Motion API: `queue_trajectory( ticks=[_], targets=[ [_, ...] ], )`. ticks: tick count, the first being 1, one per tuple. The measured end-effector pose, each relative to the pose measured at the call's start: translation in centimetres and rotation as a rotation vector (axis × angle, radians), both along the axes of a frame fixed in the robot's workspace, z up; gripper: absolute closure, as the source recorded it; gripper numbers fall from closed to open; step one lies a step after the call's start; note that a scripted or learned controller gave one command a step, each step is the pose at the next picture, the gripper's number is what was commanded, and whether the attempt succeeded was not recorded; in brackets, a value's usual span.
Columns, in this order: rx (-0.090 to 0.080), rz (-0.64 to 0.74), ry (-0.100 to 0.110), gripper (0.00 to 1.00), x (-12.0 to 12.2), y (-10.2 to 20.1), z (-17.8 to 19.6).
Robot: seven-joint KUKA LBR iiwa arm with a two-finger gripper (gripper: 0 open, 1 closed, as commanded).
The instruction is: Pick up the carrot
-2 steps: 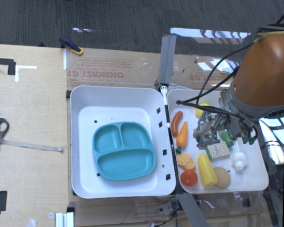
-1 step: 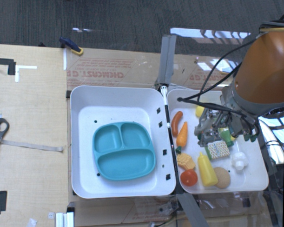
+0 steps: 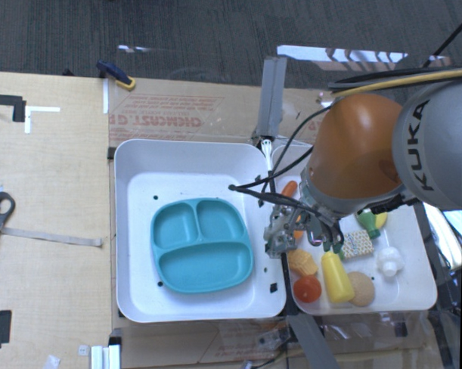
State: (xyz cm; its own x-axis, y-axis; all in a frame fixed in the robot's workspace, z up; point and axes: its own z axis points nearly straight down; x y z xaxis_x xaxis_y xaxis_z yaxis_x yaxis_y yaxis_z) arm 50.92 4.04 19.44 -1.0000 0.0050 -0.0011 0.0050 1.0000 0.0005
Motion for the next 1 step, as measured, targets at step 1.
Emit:
queue_trajectory(
  ticks=[1],
  targets=[
    [0.0,0.001,-0.004,1.0,0.18,0.02,0.95]
  ],
)
